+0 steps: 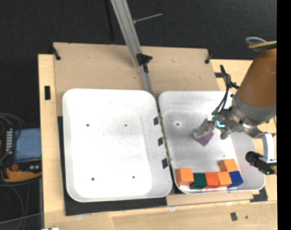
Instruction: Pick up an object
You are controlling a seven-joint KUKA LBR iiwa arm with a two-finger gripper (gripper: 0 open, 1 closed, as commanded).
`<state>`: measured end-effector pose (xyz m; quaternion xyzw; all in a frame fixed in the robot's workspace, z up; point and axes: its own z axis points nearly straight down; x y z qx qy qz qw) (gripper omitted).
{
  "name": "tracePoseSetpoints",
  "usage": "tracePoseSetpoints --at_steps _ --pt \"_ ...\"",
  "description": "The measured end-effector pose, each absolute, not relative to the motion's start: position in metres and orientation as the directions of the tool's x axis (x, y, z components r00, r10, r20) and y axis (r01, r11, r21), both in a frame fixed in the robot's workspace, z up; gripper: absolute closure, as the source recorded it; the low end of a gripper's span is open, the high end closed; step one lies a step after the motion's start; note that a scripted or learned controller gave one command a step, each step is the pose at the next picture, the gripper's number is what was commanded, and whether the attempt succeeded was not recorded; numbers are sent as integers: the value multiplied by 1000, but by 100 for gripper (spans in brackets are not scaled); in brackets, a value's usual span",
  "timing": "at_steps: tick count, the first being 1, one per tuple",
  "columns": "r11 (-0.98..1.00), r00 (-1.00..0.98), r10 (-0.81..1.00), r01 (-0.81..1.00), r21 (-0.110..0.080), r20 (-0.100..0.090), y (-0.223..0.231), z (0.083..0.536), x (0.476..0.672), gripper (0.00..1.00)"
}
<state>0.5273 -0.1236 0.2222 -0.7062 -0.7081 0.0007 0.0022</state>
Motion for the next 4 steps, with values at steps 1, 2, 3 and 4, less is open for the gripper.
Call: tracePoseSetpoints --at_steps 1,2,3,4 --pt "-1 1 1000 1000 1 1 -124 224 528 0" --pt "-3 3 1000 1000 -4 -1 -126 182 531 0" --pt "-3 3 1000 1000 -5 -1 -136 135 533 0" --pt "-3 3 1000 1000 3 -3 -138 97 534 0"
